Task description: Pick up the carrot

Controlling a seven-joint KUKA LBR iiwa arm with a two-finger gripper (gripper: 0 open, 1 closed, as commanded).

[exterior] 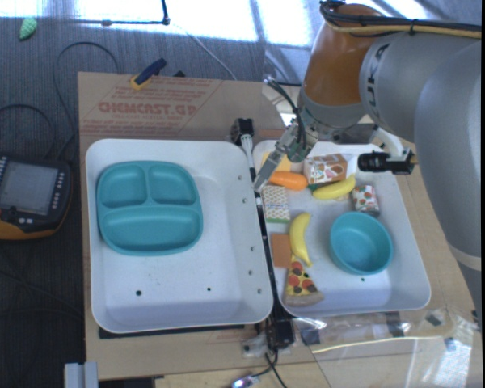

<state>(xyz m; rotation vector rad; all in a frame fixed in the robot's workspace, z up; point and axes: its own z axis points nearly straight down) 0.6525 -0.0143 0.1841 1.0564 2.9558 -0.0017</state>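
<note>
My grey arm with its orange band (339,51) reaches over the right shallow white plastic bin (404,285). The left white bin (113,305) carries a teal divided plate (149,206). The small orange carrot (288,180) lies at the right bin's upper left, just below my gripper (289,147). Finger state: I cannot tell.
</note>
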